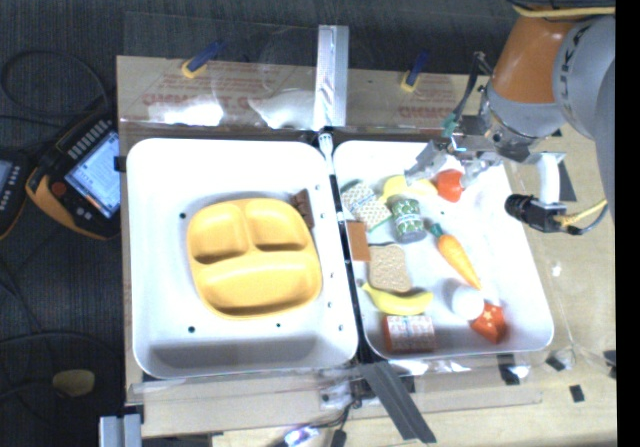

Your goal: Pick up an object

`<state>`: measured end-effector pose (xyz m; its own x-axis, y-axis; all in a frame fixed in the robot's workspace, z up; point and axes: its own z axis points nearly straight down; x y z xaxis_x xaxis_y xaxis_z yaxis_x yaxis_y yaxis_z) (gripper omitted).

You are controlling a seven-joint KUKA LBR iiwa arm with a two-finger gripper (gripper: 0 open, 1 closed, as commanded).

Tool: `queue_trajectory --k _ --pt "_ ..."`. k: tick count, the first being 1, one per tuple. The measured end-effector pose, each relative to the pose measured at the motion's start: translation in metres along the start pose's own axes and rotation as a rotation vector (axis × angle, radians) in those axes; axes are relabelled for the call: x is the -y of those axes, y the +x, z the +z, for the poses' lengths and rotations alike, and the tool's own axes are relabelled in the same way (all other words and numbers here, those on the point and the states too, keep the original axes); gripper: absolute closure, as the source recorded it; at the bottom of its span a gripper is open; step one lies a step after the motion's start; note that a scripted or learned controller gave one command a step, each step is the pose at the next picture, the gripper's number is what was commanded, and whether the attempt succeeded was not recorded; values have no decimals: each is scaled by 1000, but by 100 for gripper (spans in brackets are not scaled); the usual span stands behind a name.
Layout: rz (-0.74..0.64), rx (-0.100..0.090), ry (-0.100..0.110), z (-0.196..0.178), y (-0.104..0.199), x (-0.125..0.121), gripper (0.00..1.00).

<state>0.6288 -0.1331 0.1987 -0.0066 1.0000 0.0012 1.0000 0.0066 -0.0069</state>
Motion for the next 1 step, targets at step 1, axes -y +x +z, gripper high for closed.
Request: queue_trajectory --k 1 --pt "-55 0 -5 107 -21 47 0"
